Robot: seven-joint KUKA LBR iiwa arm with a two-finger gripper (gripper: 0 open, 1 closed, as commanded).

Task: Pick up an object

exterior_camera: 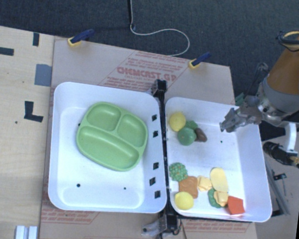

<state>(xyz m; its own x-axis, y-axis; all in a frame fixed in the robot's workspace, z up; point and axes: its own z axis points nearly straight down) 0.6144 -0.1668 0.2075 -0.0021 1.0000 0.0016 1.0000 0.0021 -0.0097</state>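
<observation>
While the claw (228, 124) hovers, toy food (186, 136) lies left.

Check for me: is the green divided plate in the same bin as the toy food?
No, the green divided plate lies alone in the left bin, while the toy food pieces sit in the right bin.
</observation>
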